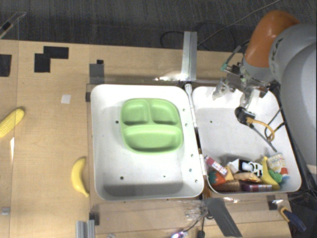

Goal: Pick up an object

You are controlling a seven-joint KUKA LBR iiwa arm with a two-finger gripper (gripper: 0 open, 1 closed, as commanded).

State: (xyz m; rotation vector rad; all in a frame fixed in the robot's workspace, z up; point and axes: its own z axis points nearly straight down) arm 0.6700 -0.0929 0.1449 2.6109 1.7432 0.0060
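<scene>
Pale wooden worktop (44,152) under even light, bearing black square markings (49,57) toward its far left corner. Beyond the worktop's far edge, dark grey carpeted floor (124,9). Upright metal post (189,53) at the worktop's far side, thin black cables (233,24) trailing over the floor nearby.

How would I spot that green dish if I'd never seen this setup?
Find the two white bins side by side and take the left bin. The green plate lies near its middle, a rounded tray split into three compartments. Nothing else sits in that bin, while small clutter piles in the right bin's near corner.
</scene>
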